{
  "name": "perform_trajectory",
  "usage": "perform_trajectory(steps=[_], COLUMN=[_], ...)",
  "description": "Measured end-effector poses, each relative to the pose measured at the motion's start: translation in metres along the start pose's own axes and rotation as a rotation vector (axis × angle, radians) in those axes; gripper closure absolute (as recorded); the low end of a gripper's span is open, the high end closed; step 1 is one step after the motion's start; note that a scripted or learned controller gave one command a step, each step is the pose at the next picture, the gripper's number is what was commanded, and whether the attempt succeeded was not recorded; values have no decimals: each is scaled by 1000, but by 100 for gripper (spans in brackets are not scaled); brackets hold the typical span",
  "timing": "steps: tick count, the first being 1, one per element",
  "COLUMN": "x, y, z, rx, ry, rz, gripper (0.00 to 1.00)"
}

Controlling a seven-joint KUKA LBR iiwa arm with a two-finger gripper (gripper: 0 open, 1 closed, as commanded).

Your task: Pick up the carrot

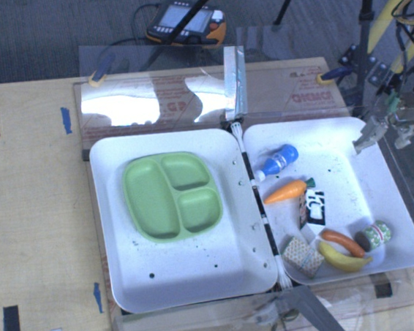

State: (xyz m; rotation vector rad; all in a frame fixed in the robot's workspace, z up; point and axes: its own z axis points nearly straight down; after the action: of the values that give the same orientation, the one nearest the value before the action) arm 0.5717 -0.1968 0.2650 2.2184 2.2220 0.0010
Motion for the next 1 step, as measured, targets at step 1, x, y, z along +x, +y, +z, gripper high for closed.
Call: perform_trajectory(steps=[1], x=[63], y=[32], z=[102], rx=[1], ry=[1], rz=[-109], gripper=[0])
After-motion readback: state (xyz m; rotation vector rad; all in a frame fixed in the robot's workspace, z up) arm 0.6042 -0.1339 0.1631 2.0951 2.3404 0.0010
